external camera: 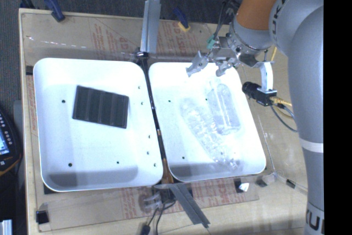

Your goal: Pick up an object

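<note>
End effector (210,67) spread wide, holding nothing, over right bin (170,118) at twelve o'clock, clear plastic bottles (215,118) below it, dark ribbed pad (101,107) in left bin (44,135)

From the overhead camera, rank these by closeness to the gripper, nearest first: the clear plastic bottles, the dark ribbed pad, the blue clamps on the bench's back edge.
1. Clear plastic bottles, right bin, just below the gripper.
2. Nearer blue clamp, back edge, above the right bin.
3. Dark ribbed pad, left bin.
4. Far blue clamp, back-left corner.
</note>
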Tool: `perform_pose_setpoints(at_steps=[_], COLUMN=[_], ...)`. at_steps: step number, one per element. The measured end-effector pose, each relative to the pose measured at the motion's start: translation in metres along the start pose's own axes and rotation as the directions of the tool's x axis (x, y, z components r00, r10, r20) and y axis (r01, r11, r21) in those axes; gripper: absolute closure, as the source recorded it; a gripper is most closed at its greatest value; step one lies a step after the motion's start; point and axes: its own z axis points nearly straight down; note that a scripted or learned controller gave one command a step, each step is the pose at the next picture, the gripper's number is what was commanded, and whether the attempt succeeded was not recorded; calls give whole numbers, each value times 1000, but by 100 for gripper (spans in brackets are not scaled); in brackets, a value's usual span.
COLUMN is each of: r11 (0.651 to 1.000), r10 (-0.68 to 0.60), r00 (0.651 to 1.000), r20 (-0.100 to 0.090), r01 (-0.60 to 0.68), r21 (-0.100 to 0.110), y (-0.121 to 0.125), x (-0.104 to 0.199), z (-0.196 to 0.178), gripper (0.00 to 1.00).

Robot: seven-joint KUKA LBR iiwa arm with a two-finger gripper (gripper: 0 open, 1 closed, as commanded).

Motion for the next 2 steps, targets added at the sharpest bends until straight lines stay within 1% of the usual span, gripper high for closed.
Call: perform_pose_setpoints(at_steps=[1,2], r11=[960,920], r10=[279,393], r00=[960,920], r20=[0,-2], r01=[-279,-393], r21=[1,-4], y=[-52,-78], x=[-22,-32], z=[132,15], gripper=[0,0])
